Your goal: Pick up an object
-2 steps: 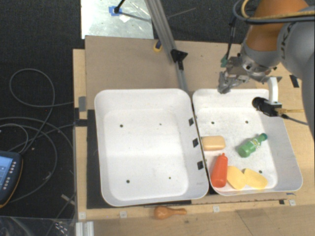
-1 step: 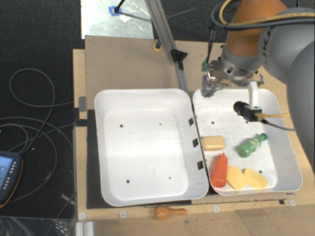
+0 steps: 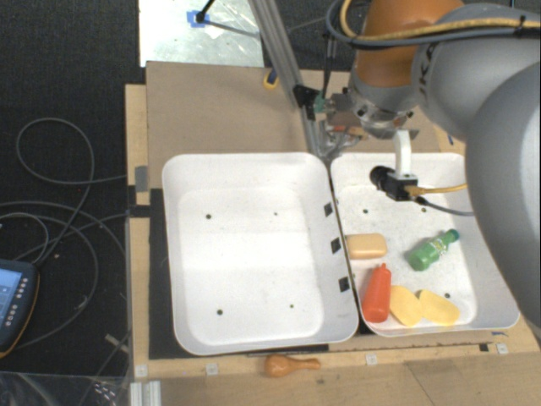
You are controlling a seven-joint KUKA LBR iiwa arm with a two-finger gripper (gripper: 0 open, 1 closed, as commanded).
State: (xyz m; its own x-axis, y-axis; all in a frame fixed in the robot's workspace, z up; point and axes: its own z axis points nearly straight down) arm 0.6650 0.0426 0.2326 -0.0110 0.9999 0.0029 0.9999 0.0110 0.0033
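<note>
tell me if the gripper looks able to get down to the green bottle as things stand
Probably yes: the green bottle lies apart from the other items in the right bin, with nothing over it.

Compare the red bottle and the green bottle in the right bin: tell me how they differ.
The red bottle is larger and lies close to the bin's left wall; the green bottle is smaller and lies nearer the middle. The red bottle points almost straight up the view, touching a yellow item; the green bottle lies on a slant, cap toward the upper right, apart from its neighbours. Both lie on their sides in the right bin.
</note>
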